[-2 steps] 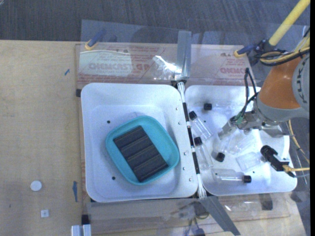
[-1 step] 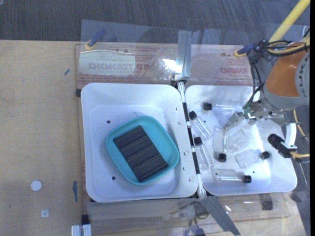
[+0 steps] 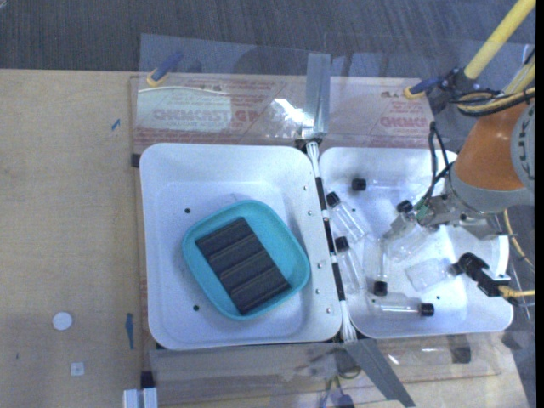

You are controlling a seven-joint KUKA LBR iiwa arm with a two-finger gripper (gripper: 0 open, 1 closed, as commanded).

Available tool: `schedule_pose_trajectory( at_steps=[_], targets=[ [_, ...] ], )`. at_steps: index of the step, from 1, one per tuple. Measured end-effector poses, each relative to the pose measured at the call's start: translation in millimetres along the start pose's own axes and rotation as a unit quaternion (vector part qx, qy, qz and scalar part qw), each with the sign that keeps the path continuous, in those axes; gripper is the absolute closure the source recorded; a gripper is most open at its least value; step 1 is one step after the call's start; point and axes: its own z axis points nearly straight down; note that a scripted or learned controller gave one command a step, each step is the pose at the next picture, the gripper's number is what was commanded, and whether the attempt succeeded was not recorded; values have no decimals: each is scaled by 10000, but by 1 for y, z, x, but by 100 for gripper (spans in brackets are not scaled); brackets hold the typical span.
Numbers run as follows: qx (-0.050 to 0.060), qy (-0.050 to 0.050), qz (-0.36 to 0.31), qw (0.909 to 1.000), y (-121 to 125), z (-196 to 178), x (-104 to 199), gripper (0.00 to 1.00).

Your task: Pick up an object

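Hovering low in the right shallow white bin [image 3: 489,308], the gripper [image 3: 406,224], its state unreadable, is nearing a clear black-capped plastic vial [image 3: 376,272] lying upright-axised at seven o'clock.

Bright, even light (glare on plastic [image 3: 289,113])

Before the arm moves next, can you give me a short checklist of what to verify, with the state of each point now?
1. Hand is over the right bin: ok.
2. Vials lie within that bin, several with black caps: ok.
3. A vial is between the fingers: cannot tell, clear plastic blurs there.
4. Fingers open or shut: cannot tell.
5. Teal tray with dark block sits in the left bin, away from the hand: ok.
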Motion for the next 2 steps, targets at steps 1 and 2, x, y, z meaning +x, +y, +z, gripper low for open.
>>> schedule_pose_trajectory(
  at_steps=[1, 2],
  targets=[
    [-37, -16, 10, 10000, 2, -12, -2, 100],
    [-36, -16, 9, 10000, 2, -12, -2, 0]
  ],
)
